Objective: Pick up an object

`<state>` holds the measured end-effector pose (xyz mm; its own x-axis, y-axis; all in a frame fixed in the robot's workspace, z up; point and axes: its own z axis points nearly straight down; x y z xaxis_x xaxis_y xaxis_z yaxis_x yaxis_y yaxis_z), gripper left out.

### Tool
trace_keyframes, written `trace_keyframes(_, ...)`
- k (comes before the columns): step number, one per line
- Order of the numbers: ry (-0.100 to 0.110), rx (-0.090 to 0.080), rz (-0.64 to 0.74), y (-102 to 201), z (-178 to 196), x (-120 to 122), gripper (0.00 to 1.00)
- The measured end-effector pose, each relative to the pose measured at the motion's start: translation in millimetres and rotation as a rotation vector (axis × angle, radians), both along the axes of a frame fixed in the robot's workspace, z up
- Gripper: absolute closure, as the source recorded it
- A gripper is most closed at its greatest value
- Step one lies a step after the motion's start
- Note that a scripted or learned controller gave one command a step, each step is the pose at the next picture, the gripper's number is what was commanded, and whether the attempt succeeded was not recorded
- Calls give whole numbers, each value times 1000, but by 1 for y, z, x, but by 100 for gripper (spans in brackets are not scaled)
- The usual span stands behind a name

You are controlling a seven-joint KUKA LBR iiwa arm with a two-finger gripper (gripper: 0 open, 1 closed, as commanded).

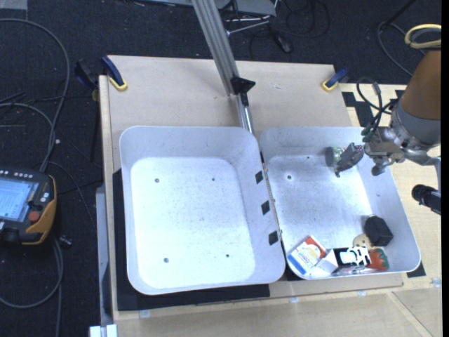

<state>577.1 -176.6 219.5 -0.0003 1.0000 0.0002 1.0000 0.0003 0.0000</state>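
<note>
Two shallow white bins sit side by side on the table [182, 93], a light wooden top whose far corners carry yellow-and-blue clamps [112, 74]. The left bin [133, 146] shows a speckled white floor with a few small dark dots. The right bin [309, 142] holds a small cluster of things gathered along its near edge and near right corner: a small packet [307, 255] printed in white, blue and orange lies at the near edge, just beside a black-and-white item [352, 257] with a red piece [379, 260] touching its right side, and a black block [379, 229] rests a little farther in, close to the bin's right wall. The printing on the packet is too small and blurred to read, and no other writing can be made out. Three small black tabs [266, 206] run along the seam where the two bins meet. The arm [421, 107] comes in over the table's right edge, and its end effector [344, 157] hangs over the far right part of the right bin, well apart from the cluster at the near corner. A small greenish-grey shape shows at the tip, but whether it is a held object or part of the tool cannot be told, nor whether the tip is spread or pressed together. A slanted metal rail [217, 37] crosses the far edge of the table, and a handheld control unit [21, 206] with a lit screen lies on the dark floor to the left.
</note>
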Motion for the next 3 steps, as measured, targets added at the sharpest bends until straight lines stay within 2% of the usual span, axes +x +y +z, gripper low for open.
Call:
trace_keyframes(1,3,1,2,42,-31,-51,0)
trace_keyframes(2,6,1,1,70,-107,-58,0)
trace_keyframes(3,-1,-1,0,80,-129,-33,0)
